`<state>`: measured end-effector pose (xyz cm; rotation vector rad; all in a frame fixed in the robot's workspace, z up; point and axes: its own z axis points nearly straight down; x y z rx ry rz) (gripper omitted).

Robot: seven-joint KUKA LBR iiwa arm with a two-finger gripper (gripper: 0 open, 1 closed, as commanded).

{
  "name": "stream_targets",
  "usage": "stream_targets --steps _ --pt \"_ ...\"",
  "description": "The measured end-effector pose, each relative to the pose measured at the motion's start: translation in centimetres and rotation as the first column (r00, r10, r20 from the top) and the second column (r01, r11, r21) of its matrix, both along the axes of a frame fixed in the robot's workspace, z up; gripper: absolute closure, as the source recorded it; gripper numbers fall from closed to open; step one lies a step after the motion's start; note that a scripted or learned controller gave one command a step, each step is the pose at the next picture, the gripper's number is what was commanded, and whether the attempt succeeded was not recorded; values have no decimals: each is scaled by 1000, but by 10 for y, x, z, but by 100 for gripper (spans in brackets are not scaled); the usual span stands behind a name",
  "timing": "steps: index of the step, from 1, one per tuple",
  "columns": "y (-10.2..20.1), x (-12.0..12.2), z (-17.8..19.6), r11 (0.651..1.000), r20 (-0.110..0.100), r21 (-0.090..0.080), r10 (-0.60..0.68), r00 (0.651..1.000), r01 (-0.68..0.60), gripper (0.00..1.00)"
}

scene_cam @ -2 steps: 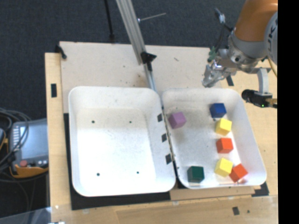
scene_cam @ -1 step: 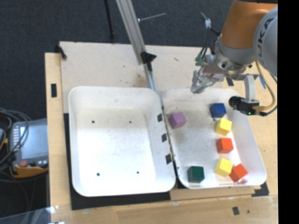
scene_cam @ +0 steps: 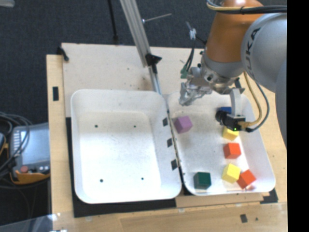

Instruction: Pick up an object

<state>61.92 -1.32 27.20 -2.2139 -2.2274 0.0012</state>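
The grey arm with its orange band comes in from the right and bends down over the far end of the right-hand shallow white bin point(scene_cam: 263, 163). Its gripper point(scene_cam: 187, 98) hangs near that bin's far-left corner, close to the wall shared with the left-hand shallow white bin point(scene_cam: 79, 129). Nothing shows between the fingers, but I cannot tell whether they stand open or closed.

A small purple cube point(scene_cam: 183, 124) lies just in front of the gripper, near the right bin's left wall and apart from the fingertips. Along the bin's right side, a yellow cube point(scene_cam: 231, 133) sits partly under a dark blue fitting with a green light point(scene_cam: 229, 117) on the arm's cabling. An orange-red cube point(scene_cam: 232, 150) lies nearer the front, apart from it. Towards the front-right corner, a second yellow cube point(scene_cam: 231, 172) touches a second orange-red cube point(scene_cam: 247, 178). A dark green cube point(scene_cam: 202, 180) rests at the front edge, near the front-left corner.

A slanted aluminium strut point(scene_cam: 140, 37) rises from the worktop point(scene_cam: 104, 66) behind the bins, its foot near the far end of the shared wall, just left of the gripper.
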Motion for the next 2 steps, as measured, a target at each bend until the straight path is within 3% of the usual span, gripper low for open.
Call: stream_targets --steps 2 --pt "106 -49 -18 1000 0 1 1 1000 -1 100"
